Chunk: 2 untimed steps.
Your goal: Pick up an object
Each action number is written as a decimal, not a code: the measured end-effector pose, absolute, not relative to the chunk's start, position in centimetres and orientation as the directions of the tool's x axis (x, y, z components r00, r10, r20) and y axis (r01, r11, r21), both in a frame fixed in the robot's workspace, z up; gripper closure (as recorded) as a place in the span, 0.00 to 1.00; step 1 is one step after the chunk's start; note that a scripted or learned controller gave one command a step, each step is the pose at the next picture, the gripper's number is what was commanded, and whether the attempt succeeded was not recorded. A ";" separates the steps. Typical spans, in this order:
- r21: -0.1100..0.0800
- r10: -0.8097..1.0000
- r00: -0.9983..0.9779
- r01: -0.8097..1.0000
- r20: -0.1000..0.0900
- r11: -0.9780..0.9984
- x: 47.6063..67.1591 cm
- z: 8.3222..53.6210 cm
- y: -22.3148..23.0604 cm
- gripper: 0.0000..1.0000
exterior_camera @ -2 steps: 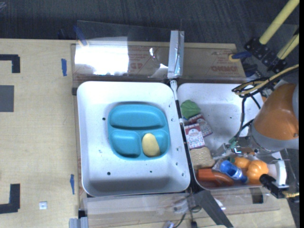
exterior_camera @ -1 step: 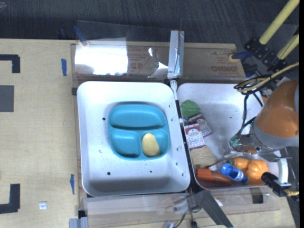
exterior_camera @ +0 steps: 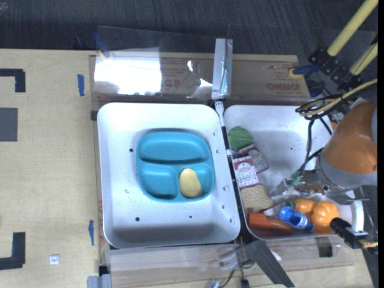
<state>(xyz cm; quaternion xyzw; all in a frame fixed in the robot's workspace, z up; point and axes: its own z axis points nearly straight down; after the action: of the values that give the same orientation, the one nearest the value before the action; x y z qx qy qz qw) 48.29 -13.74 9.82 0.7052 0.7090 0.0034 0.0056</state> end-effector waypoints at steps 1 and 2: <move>0.007 0.999 -0.043 0.999 -0.004 0.043 48.1 8.8 -12.2 0.00; 0.009 1.000 -0.017 1.000 -0.006 0.017 54.4 8.8 -11.0 0.00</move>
<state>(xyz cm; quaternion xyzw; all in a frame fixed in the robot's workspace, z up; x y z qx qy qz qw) 54.38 -11.00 8.80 0.7010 0.7131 0.0013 0.0053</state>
